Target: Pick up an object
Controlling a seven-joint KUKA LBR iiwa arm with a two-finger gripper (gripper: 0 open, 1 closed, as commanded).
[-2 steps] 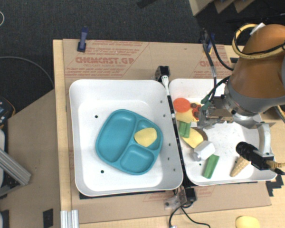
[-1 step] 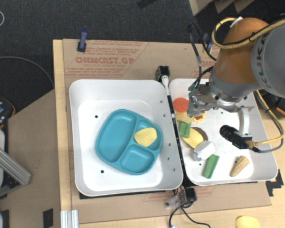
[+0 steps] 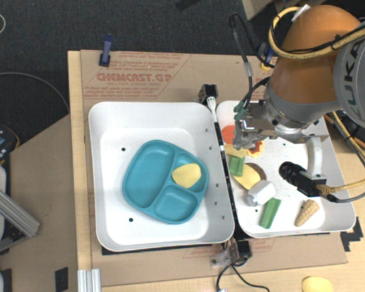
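My gripper [image 3: 248, 143] hangs low over the back left part of the right bin [image 3: 340, 221], under the grey and orange wrist. Right beside it lie an orange-red piece [image 3: 229, 134] and a small green block [image 3: 236, 165]. In front of these are a pale yellow piece [image 3: 247, 176], a white piece [image 3: 261, 193], a green stick [image 3: 269, 213] and a tan cone [image 3: 308, 212]. The arm hides whatever is directly beneath the gripper.
The left bin [image 3: 106, 132] holds a teal divided plate [image 3: 152, 181] with a yellow lump [image 3: 186, 175] in its right compartment. A yellow thing [image 3: 316, 283] lies off the bench at the bottom right. Cardboard [image 3: 134, 75] lies behind the bins.
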